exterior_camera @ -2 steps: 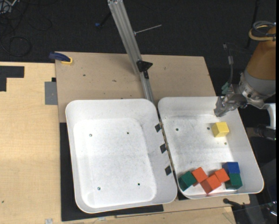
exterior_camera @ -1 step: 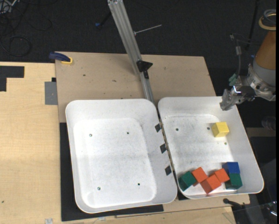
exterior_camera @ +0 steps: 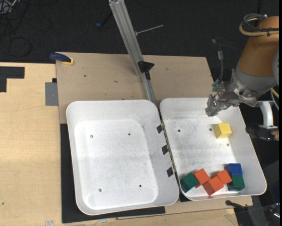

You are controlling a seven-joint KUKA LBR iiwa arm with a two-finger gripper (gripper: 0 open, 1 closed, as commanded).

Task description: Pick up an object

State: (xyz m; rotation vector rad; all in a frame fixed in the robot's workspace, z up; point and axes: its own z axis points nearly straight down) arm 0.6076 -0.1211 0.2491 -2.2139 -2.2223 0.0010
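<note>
Right bin (exterior_camera: 254, 160): two orange blocks (exterior_camera: 212, 180), two green, one blue, one yellow.

Fixed overhead cam — slanted, both bins (exterior_camera: 131, 108)

Arm (exterior_camera: 256, 62): orange band above grey wrist, cables looped at top. Gripper (exterior_camera: 212, 108) was dark grey metal, small teal fitting beside it.

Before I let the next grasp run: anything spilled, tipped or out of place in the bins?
Nothing spilled or damaged. All blocks sit inside the right bin: the yellow block alone near the gripper, the others huddled in the near corner, where the orange block lies askew against its neighbours.
</note>
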